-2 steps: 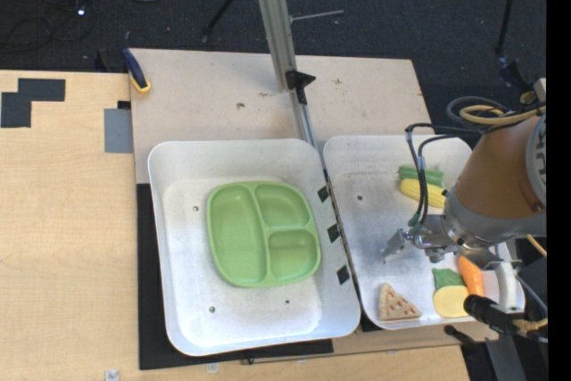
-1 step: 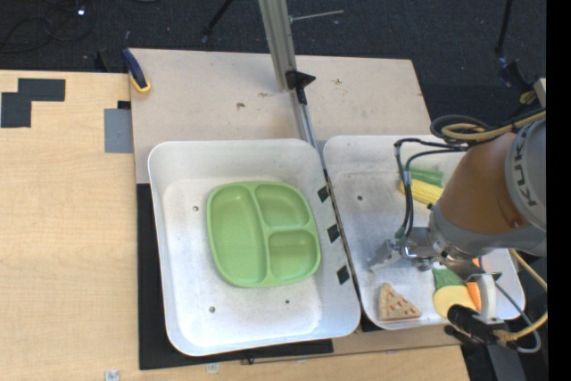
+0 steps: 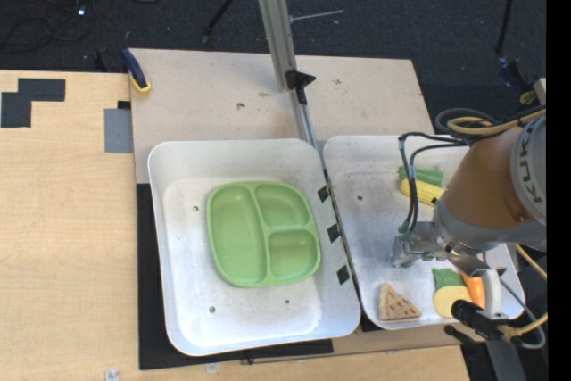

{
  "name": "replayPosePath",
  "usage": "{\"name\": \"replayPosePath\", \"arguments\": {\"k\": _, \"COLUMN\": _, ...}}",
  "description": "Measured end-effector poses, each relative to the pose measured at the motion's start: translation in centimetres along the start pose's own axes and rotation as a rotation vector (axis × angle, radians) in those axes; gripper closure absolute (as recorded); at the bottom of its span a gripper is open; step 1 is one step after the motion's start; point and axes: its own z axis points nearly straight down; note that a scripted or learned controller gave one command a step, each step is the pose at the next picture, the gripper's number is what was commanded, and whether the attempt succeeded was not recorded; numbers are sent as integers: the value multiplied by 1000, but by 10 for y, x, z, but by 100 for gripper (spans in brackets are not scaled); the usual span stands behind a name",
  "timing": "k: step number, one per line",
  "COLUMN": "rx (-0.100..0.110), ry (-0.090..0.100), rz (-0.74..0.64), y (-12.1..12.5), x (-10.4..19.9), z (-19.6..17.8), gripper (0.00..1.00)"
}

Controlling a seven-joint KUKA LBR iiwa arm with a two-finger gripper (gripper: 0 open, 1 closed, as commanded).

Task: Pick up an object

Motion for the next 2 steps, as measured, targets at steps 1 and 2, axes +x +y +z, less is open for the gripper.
{"name": "replayPosePath", "arguments": {"k": 1, "rx": 6, "ry": -4, "rz": -1, "y": -7, "x": -6, "z": -48, "gripper": 100}}
{"name": "replayPosePath", "arguments": {"k": 2, "rx": 3, "ry": -4, "rz": -6, "y": -13, "x": 1, "z": -102, "gripper": 100}}
